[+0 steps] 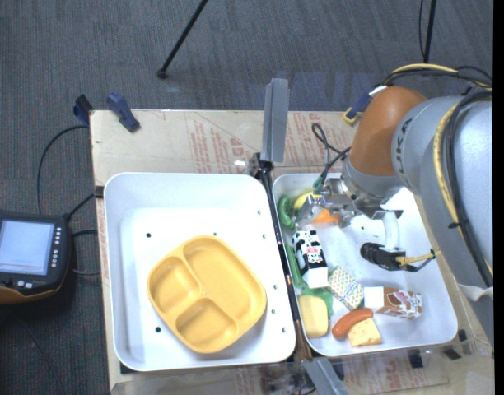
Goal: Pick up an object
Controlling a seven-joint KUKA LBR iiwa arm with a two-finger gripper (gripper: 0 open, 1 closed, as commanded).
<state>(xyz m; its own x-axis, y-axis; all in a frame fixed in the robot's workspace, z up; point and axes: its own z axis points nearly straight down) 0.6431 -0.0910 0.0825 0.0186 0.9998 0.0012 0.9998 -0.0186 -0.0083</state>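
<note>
Watching for: a closing on nothing, or on two things at once. The small orange piece [324, 217], the yellow piece [302, 200] and the green curved toy [284, 210] lie packed together along the left wall of the right-hand shallow white bin [433, 319], so one may get nudged aside or wedged.
Second risk: the black-and-white cow-patterned carton [309, 249] sits just beside them; a slanted descent could knock it.
Likely target: the orange piece, at that bin's far-left corner, close under the gripper [328, 204].
Arm pose: grey arm [483, 179] reaching in from the right, orange-banded wrist bent down over that corner.
Grasp state: cannot tell; hidden below the wrist.
Left-hand white bin [128, 220]: yellow divided plastic plate [205, 293], well apart.
</note>
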